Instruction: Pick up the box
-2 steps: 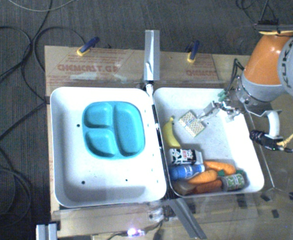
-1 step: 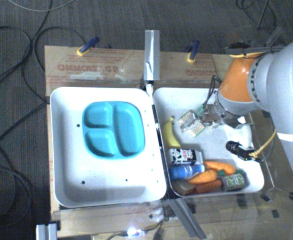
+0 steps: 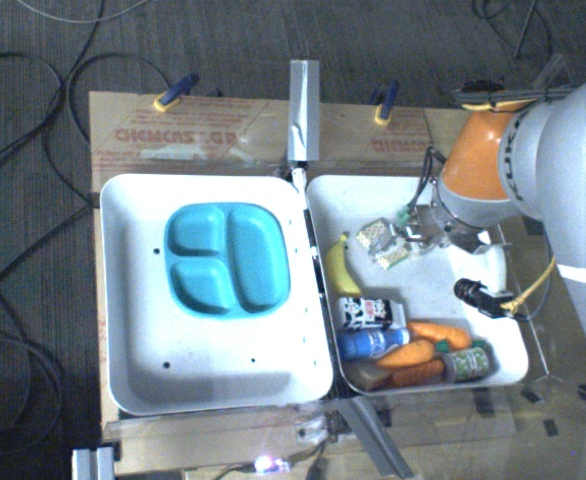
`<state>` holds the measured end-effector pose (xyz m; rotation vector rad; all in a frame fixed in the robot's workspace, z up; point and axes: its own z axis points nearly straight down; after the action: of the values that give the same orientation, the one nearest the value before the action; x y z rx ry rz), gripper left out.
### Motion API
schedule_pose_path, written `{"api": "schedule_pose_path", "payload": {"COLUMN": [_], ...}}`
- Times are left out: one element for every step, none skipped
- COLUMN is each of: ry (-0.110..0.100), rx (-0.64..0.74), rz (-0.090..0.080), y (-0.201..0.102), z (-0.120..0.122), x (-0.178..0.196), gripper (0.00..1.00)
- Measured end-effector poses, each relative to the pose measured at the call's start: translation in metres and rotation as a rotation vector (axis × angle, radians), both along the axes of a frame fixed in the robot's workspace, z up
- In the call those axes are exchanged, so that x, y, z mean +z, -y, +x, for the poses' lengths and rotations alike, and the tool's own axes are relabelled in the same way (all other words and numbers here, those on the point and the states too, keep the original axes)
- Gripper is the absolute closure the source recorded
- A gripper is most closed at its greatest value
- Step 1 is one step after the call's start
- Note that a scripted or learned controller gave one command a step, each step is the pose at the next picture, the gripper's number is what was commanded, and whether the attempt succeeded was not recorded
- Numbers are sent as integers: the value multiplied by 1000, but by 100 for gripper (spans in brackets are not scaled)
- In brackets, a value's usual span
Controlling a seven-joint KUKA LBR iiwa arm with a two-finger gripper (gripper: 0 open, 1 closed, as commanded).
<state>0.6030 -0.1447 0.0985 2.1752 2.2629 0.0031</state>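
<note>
A small black-and-white box [image 3: 366,311] lies in the right bin [image 3: 493,268], just below a yellow banana [image 3: 341,268]. A pale patterned packet [image 3: 383,241], possibly a second small box, lies tilted near the bin's upper middle. My gripper [image 3: 413,228] is low over the bin, right against this packet's right end, and about a hand's width above and right of the black-and-white box. Whether the packet is gripped is not visible. The grey arm with its orange band [image 3: 478,158] reaches in from the right.
Along the right bin's front wall lie a blue bottle [image 3: 371,344], two orange carrots [image 3: 423,353] and a green can [image 3: 469,362]. The left bin [image 3: 133,368] holds a blue divided tray [image 3: 228,258]. A metal post [image 3: 303,108] stands behind the wall between the two bins.
</note>
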Motion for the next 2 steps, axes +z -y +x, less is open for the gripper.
{"api": "schedule_pose_path", "payload": {"ry": [-4, -7], "rx": [230, 231], "rz": [-1, -2], "y": [-102, -103], "z": [41, 41], "x": [85, 93], "gripper": [100, 100]}}
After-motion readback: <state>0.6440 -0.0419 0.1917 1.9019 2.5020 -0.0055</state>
